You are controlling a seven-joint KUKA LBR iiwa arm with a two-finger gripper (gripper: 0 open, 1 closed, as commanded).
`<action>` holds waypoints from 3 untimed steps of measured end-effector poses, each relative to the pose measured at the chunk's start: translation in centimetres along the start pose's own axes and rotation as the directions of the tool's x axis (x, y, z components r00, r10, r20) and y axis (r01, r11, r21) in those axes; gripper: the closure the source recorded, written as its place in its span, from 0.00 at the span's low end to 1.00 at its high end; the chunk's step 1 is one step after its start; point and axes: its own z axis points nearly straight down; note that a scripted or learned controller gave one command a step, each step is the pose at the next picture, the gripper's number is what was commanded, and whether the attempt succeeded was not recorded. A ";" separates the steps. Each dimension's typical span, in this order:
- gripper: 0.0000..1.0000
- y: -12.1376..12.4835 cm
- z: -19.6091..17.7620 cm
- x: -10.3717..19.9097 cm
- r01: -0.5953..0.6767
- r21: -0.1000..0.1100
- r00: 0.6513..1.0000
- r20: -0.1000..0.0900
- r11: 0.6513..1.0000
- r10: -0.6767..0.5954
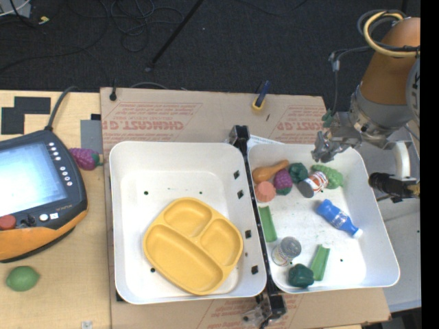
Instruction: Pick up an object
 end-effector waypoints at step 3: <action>1.00 -4.6 -5.7 16.3 0.001 0.020 1.000 -0.002 1.000 -0.001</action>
